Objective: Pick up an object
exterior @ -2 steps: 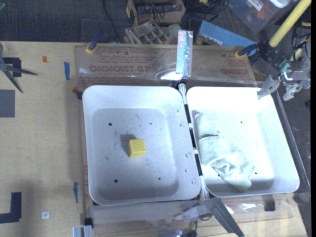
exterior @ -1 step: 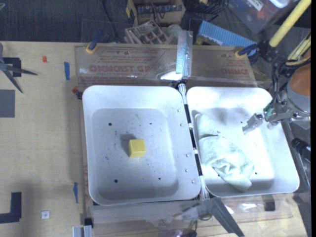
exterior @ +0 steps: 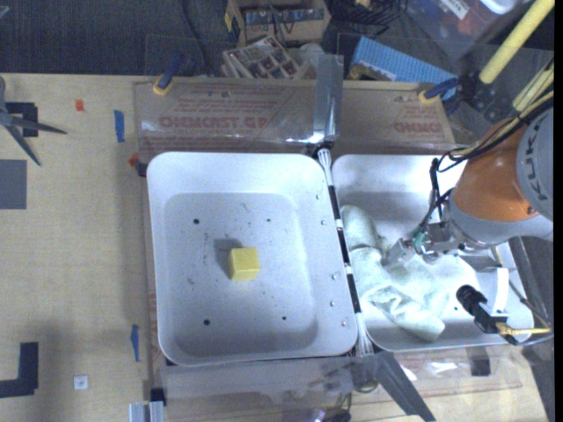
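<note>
The gripper (exterior: 406, 251) is hovering over the cloth (exterior: 400, 293), finger state unclear; descending squarely onto a fold seems wise.

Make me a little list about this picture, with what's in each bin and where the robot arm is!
left bin: one yellow block, near the middle of the floor
right bin: crumpled white cloth
arm: reaches in from the right, over the right bin
gripper: low over the white cloth; whether it holds anything cannot be told
block and arm: apart, in different bins
</note>
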`<state>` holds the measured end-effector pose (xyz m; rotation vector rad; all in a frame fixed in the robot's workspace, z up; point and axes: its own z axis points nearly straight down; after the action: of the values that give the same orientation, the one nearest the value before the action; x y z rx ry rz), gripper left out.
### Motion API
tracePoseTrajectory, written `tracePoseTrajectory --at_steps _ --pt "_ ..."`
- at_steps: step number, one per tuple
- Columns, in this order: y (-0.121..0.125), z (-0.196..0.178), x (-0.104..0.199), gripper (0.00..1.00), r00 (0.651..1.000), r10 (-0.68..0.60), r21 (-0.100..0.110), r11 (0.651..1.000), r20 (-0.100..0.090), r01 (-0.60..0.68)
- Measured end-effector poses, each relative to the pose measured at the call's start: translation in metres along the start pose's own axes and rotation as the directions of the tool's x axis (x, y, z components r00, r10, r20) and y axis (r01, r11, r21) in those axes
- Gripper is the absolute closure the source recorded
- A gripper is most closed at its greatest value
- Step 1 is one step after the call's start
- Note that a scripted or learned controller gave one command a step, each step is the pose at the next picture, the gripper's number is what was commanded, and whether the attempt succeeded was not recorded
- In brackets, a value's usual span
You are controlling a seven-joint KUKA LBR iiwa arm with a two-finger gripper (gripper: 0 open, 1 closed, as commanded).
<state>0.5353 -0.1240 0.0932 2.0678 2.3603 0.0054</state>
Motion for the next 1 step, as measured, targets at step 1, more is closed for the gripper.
tracePoseTrajectory --at_steps 1 --pt "0.0008 -0.0104 -0.0022 1.0 1.0 0.006 -0.005 1.0 0.001 -0.006"
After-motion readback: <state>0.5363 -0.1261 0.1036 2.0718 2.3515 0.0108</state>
